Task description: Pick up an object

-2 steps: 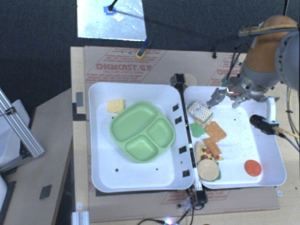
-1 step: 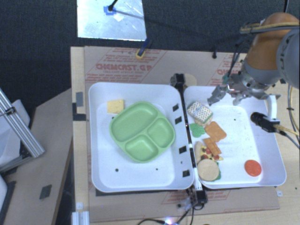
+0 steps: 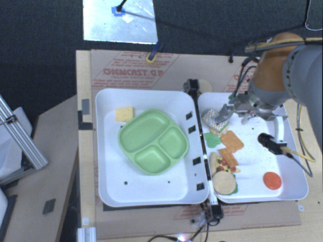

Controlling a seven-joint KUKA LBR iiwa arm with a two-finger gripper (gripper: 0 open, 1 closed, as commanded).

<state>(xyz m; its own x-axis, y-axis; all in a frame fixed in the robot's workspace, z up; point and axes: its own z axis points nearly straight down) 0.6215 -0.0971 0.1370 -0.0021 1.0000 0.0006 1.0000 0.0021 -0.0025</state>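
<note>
My gripper [image 3: 222,116] reaches into the right bin [image 3: 298,185] from the right and hangs low over its far left corner. Directly under and beside it lies a pale speckled piece [image 3: 210,120], partly covered by the gripper. Just in front of that piece are a green leaf-shaped item [image 3: 212,140] and an orange cracker [image 3: 232,140]. Orange strips [image 3: 228,158] and a round tan bun [image 3: 224,183] lie nearer the front, along the left wall. A red disc [image 3: 272,180] rests at the front right.
The left bin [image 3: 108,185] holds a green divided plate [image 3: 153,141] and a yellow block [image 3: 124,114] at its far left. A divider with black clips [image 3: 199,140] separates the two bins. Bare white floor lies between the cracker and the red disc.
</note>
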